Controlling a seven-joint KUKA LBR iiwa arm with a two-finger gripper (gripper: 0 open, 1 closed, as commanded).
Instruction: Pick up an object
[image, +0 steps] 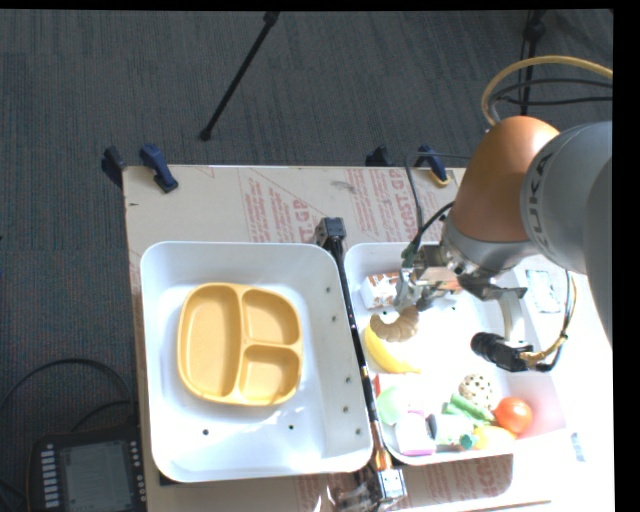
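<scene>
Hand (408, 298) above ridged brown pastry (397, 323), finger state unclear, curved yellow banana (386, 352) beside, smooth 3-compartment tray (240, 343)

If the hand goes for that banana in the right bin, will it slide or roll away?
The banana is curved and lies on its side on the right bin floor, so it would likely pivot or skid rather than roll. Its skin looks smooth and glossy, probably toy plastic, so it may slip under a pinch. A brown ring-shaped piece rests against its upper end and may shift with it.
</scene>
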